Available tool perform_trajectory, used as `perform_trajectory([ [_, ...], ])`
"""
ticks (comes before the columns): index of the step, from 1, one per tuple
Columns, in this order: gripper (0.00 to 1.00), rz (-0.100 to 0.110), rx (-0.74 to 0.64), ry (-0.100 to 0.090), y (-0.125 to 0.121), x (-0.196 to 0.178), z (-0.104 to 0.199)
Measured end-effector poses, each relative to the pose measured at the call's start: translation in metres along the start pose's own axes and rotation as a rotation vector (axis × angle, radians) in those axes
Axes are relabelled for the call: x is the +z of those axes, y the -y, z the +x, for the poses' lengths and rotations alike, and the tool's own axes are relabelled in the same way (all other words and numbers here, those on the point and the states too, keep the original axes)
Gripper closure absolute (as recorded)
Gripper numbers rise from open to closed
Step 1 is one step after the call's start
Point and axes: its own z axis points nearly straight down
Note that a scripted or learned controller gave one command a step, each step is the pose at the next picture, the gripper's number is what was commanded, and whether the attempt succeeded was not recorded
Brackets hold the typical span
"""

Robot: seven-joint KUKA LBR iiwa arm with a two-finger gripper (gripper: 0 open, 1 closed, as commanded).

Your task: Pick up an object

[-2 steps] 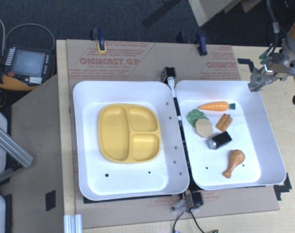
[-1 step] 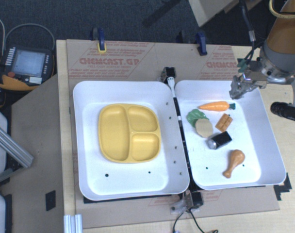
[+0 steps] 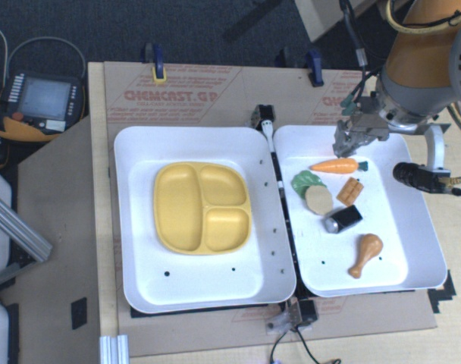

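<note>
The right bin [image 3: 425,243] holds several small things. An orange carrot [image 3: 334,167] lies on its side near the back. Below it are a green leafy piece [image 3: 305,180], a beige round piece [image 3: 318,200] and a small brown-orange block [image 3: 350,192]. A black and silver item [image 3: 343,219] lies in the middle, and a tan drumstick [image 3: 365,254] sits toward the front. My gripper [image 3: 350,147] hangs over the back of this bin, just above and behind the carrot. Nothing is seen held in it.
The left bin [image 3: 132,226] bears a yellow divided plate [image 3: 202,207] at its centre. A raised divider [image 3: 276,180] runs between the two bins. A brown board [image 3: 177,89] lies under the bins, with blue clamps at its back edge.
</note>
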Motion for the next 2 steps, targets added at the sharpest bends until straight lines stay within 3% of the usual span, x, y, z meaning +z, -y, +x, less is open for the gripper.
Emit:
perform_trajectory([
  [2, 1.00, 0.002, 0.000, 0.001, 0.026, 0.002, 0.099],
])
